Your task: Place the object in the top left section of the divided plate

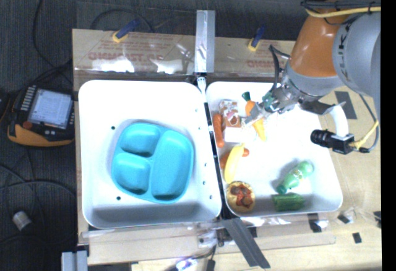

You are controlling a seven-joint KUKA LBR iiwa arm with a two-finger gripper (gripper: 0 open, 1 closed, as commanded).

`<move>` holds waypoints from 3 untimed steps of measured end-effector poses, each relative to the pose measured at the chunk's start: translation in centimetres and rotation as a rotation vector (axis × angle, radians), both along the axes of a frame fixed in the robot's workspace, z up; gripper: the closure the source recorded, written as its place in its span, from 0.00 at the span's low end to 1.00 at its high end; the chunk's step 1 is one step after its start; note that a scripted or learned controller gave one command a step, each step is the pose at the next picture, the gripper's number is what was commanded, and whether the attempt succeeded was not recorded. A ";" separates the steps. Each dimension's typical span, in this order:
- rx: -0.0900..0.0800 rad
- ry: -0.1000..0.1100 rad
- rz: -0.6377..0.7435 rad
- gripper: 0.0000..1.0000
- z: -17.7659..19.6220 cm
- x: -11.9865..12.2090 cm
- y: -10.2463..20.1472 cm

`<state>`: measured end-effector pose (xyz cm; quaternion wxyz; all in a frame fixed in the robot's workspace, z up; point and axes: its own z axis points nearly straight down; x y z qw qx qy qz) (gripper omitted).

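A blue divided plate (151, 161) lies in the left bin (99, 109); its top left section (140, 138) holds nothing. My gripper (265, 106) hangs low over the upper middle of the right bin (322, 158), under the orange-banded wrist (315, 47). Just below it is a cluster of small toy foods: a small orange piece (249, 106), a yellow piece (260, 130) and a red-and-white item (228, 112). Whether anything is gripped is hidden by the tool's body.
The right bin also holds a carrot (218, 129) along its left wall, a banana (232, 161), a brown round item (240, 195), a green bottle (295, 177) and a dark green piece (288, 202). A black camera mount (331, 138) juts over the right rim.
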<state>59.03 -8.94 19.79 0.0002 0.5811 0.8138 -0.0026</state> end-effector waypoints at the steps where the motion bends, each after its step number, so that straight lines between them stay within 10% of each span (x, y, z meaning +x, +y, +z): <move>1: 0.001 -0.007 0.040 1.00 -9.5 -3.6 -1.2; 2: 0.006 -0.014 -0.092 1.00 -10.7 -4.4 -1.2; 3: 0.011 -0.019 -0.717 1.00 -10.7 -6.1 -2.0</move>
